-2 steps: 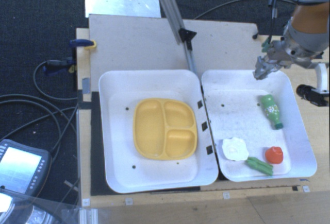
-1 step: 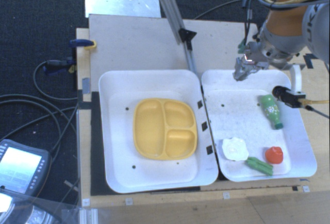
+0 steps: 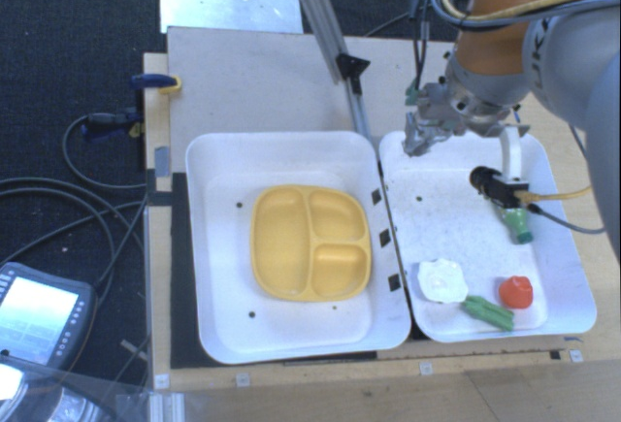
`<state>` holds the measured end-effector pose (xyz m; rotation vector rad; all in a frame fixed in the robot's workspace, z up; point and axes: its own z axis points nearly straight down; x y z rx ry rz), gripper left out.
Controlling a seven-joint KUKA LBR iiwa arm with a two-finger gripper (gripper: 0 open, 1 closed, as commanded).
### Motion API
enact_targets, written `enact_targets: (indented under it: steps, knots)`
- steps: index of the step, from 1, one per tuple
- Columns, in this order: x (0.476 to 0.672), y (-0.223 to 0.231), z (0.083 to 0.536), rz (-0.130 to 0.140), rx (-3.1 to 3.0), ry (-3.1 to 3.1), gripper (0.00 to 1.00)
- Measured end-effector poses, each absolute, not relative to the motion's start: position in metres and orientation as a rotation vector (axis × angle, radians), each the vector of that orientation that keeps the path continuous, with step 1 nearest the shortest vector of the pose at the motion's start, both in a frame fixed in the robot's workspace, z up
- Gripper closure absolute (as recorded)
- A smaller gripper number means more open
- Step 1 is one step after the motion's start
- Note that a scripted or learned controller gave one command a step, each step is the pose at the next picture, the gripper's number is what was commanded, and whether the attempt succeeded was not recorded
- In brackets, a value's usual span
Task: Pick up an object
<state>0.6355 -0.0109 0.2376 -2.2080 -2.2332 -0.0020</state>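
My gripper (image 3: 418,141) hangs over the far left corner of the right bin (image 3: 456,216), under the orange wrist band. Nothing shows beneath it but bare bin floor. Near the bin's front lie a white lumpy piece (image 3: 442,279), a long green item (image 3: 489,311) and a red item (image 3: 516,291), close together. Another small green item (image 3: 520,225) lies by the right wall, further back. All of them sit well away from the gripper, toward the front and right.
The left bin (image 3: 218,216) holds a yellow divided plate (image 3: 310,243) in its middle. A slanted metal pole (image 3: 325,17) crosses the bench behind the bins. Cables and a handheld screen (image 3: 34,313) lie off the bench at left.
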Motion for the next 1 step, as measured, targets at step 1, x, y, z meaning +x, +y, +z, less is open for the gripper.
enact_targets:
  steps: [1]
  knots:
    - [0.6294, 0.0491, 0.2286, -0.003, -2.206, -2.234, 1.0]
